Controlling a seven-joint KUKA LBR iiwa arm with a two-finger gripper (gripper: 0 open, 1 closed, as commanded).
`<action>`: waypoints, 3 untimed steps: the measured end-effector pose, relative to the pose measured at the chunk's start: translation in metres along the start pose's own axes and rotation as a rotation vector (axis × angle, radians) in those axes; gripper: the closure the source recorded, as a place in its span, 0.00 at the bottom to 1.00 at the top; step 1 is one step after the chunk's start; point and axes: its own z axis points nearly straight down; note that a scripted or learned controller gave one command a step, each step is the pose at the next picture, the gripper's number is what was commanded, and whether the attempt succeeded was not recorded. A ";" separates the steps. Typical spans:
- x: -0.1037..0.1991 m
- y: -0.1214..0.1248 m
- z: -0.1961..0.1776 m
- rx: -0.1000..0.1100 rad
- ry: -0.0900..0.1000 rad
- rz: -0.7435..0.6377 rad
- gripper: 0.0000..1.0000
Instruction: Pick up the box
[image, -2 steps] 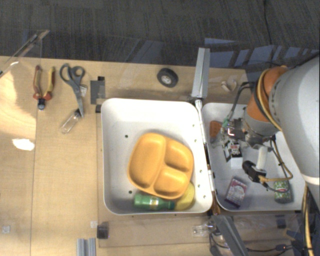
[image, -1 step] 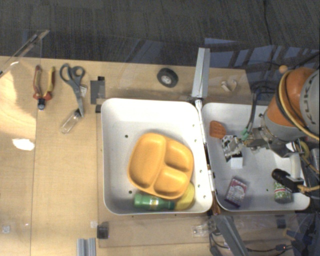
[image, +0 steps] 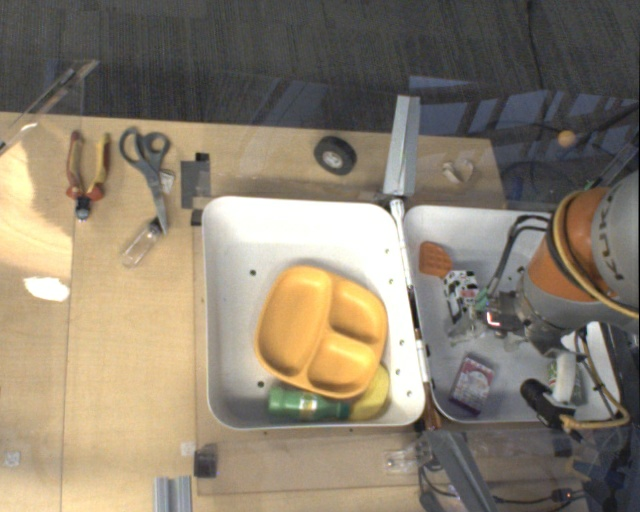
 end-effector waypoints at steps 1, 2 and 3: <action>0.002 0.087 0.013 -0.009 -0.003 -0.126 0.00; -0.030 -0.007 0.011 -0.009 -0.003 -0.111 0.00; -0.011 0.068 0.013 -0.009 -0.002 -0.245 0.00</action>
